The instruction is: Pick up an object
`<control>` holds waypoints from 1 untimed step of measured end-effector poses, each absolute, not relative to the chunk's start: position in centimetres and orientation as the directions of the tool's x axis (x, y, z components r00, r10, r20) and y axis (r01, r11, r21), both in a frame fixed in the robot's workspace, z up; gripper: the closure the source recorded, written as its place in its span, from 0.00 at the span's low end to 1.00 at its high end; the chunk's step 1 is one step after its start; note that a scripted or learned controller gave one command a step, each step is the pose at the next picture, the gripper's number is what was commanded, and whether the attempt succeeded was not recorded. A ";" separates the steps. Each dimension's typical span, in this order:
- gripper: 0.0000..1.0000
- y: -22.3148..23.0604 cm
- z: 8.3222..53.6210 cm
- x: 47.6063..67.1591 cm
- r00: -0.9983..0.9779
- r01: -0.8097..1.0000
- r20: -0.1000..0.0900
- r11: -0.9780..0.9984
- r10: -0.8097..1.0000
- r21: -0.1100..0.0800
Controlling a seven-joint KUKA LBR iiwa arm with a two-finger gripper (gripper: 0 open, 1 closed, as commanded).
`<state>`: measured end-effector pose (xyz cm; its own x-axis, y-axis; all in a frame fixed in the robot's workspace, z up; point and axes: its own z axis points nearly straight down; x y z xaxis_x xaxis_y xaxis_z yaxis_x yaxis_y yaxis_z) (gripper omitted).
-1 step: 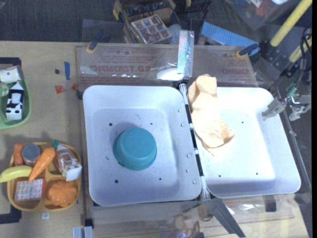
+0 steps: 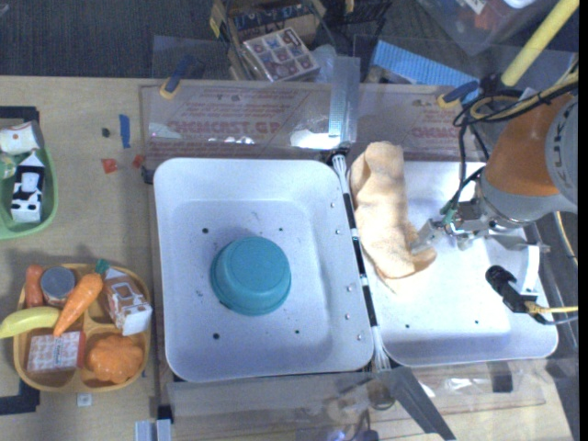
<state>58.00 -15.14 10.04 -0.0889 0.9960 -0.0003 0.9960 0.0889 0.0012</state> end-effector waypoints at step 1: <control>0.00 -10.6 8.9 58.4 -0.208 0.978 -0.002 0.208 0.978 0.007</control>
